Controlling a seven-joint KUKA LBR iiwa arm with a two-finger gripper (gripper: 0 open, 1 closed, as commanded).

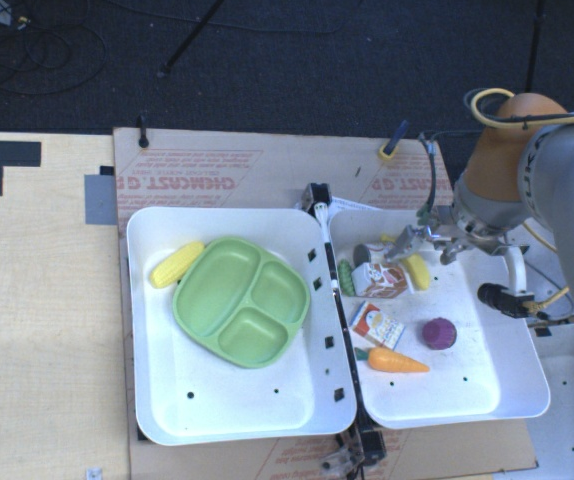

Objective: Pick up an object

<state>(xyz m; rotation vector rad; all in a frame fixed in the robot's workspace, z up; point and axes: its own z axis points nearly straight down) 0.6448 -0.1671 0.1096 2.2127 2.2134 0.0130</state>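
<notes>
Approach step: claw [414, 243] sits low over the right bin's [512, 393] back left corner, just above a yellow piece [419, 271]. Can't tell its state. Next it needs a straight drop onto one item. Clutter close by: packet [379, 280], carton [377, 325], carrot [398, 362], purple ball [439, 333]. Left bin [157, 388]: green tray [241, 302], corn [175, 264].

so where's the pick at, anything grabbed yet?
Nothing shows as lifted. The gripper is low in the right bin, at the yellow piece beside the packet; a grasp can't be confirmed. Carrot and purple ball lie untouched. Grasp and lift remain.
</notes>
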